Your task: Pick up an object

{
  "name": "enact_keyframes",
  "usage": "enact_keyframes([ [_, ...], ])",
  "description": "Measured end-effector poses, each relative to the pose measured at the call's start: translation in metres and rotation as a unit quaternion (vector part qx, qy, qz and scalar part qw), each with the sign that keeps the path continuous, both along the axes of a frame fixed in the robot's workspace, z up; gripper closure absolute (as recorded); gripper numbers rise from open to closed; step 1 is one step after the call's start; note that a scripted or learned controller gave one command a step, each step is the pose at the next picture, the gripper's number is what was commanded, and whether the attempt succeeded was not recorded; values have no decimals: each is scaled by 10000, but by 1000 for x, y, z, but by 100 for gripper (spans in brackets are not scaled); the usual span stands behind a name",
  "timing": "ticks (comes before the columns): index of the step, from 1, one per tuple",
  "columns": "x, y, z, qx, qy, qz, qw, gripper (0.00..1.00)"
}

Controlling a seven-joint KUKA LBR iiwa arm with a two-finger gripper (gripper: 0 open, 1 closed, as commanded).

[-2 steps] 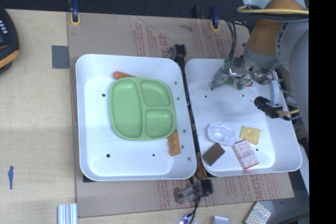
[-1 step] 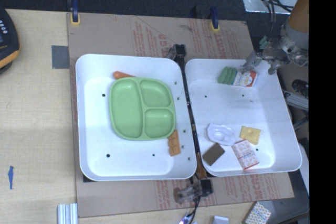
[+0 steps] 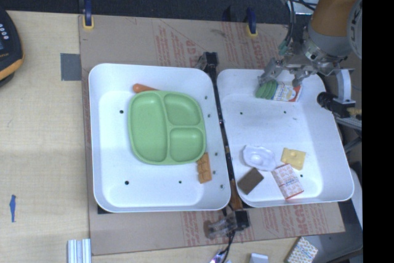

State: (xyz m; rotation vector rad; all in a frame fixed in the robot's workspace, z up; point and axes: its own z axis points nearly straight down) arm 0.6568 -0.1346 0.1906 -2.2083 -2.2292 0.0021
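gripper [image 3: 284, 72]: hovering at far edge of right bin [image 3: 320, 194], fingers spread apart, gripping nothing yet
target: green packet [image 3: 267, 90] lying just under fingers, beside white/red packet [image 3: 286, 93]
risk: pkt sitting vs bin wall, so fingers prob. sliding off or snagging the neighbour

place: robot lab | signs: grey arm with orange band [image 3: 332, 6] over two white bins [image 3: 104, 132] [image 3: 332, 151] | cardboard sheet [image 3: 166, 40] held by blue clamps [image 3: 87, 12] on wooden table [image 3: 37, 151] | loose cables [image 3: 223, 237] at front edge
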Motion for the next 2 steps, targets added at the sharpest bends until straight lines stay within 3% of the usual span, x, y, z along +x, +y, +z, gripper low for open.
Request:
enact_keyframes([
  [1,-3,-14,-106,-10,45,-28,10000,0],
  [2,-1,-82,-61,-33,-22,-51,10000,0],
])
